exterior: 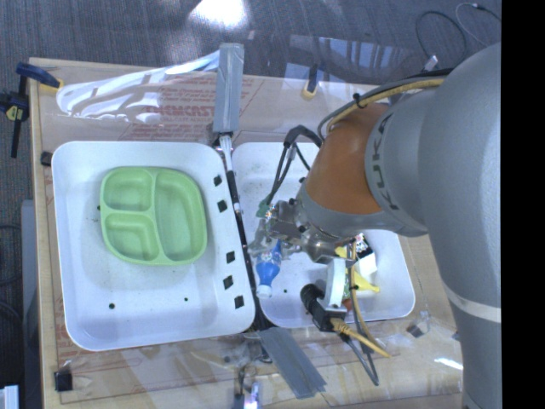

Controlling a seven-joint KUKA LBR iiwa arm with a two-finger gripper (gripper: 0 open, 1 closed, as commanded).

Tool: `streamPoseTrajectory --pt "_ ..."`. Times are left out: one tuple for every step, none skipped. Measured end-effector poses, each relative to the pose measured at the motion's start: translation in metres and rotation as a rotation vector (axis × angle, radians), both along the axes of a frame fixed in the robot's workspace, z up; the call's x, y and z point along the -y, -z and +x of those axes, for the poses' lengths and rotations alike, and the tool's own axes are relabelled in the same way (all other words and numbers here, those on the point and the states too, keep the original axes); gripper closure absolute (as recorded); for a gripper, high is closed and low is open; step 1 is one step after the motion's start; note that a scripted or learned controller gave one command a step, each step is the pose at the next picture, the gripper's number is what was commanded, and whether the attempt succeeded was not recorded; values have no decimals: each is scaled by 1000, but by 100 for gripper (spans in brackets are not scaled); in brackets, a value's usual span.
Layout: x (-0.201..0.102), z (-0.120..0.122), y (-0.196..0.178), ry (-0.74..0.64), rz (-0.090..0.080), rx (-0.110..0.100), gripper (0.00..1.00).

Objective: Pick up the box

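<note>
Grey KUKA arm (443, 169), orange band (345, 173) above the wrist, enters from the right and covers much of the right bin (255, 177). Gripper (277, 228): low over the right bin near its left wall; whether its fingers are apart or together cannot be told. Box (364, 267): white and yellow with dark marks, partly hidden under the wrist, lying toward the right bin's right edge near its front corner; not seen between the fingers. Blue-and-white item (266, 273): by the right bin's left wall, just below the gripper. Green divided plate (154, 216): three compartments, in the left bin (77, 305), toward its rear left. Both white bins sit side by side on the bench (43, 126).
</note>
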State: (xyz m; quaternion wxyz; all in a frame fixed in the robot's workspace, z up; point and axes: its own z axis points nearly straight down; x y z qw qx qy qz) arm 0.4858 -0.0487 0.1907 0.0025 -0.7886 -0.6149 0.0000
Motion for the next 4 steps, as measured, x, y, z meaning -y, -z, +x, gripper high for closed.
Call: streamPoseTrajectory --pt "-25 79 1 -137 -1 -1 100" --pt "-83 102 -38 -436 -1 3 100" --pt "-53 172 -86 -815 -3 8 100" --pt "10 171 -16 -484 -1 1 100"
